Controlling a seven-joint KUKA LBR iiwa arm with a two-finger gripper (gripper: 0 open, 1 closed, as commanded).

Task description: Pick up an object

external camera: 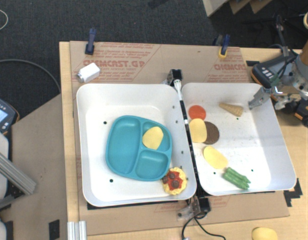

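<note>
1. Camera view: two white bins side by side on a cardboard sheet; left bin [93, 134], right bin [266, 149].
2. Gripper [257, 102] sits at the right bin's upper right rim, reaching in from the right. One grey finger [260, 97] shows, angled down toward the bin floor; open or closed: cannot tell. Nothing visible between fingers.
3. Left bin: teal tray [128, 149] with compartments, lying flat. A pale yellow piece [152, 137] rests in the tray's upper right compartment.
4. Red-and-yellow item [175, 180] lies on the left bin floor, just beside the tray's lower right corner.
5. Right bin, left side: orange-red disc [197, 112] at top; below it a yellow piece [197, 130] touching a brown disc [211, 132] on its right.
6. Lower: another yellow piece [214, 157]; near it, a green item [237, 178], close to the front wall.
7. Tan cone [231, 109] lies on its side near the back wall, just left of the gripper, apart from it.
8. White block [88, 72] on the cardboard behind the left bin.
</note>
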